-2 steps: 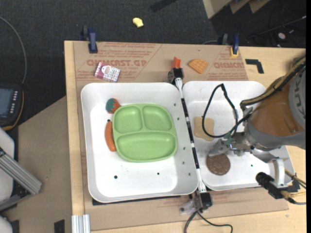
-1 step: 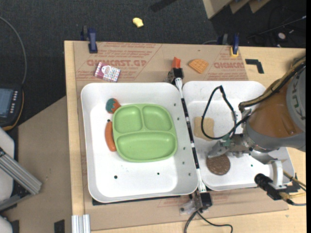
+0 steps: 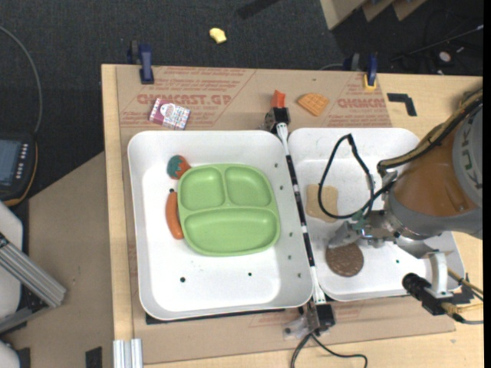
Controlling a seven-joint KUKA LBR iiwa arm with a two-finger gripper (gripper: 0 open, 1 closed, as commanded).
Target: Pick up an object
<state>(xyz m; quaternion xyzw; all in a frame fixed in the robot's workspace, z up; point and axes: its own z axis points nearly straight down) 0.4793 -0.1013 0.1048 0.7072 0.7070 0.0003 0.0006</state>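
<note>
We're low over the brown disc [image 3: 344, 260] at lower right, gripper [image 3: 354, 234] opening unclear from here, so we centre before closing.

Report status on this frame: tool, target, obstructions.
Tool low in right bin, just above brown round piece; grip state unreadable. Tan slice close behind it. Black cable loops over the bin.

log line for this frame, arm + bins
arm: over right bin | gripper: above brown disc | left bin: green tray, hot dog
</note>
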